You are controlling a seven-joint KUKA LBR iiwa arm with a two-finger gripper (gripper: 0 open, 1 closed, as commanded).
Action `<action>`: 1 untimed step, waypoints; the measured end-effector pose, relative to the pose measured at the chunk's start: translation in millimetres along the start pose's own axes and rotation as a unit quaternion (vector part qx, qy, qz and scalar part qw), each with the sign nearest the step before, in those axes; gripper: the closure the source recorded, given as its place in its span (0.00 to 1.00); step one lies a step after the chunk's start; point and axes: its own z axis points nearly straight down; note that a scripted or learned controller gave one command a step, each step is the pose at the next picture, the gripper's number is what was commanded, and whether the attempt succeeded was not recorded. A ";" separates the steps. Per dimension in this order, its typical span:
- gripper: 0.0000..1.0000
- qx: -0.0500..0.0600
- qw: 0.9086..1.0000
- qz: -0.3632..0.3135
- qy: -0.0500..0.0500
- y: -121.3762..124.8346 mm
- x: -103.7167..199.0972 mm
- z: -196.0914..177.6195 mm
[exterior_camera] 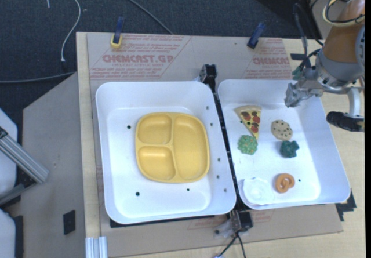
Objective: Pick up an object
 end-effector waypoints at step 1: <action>1.00 -0.001 1.000 0.000 -0.001 9.5 -6.7 -52.1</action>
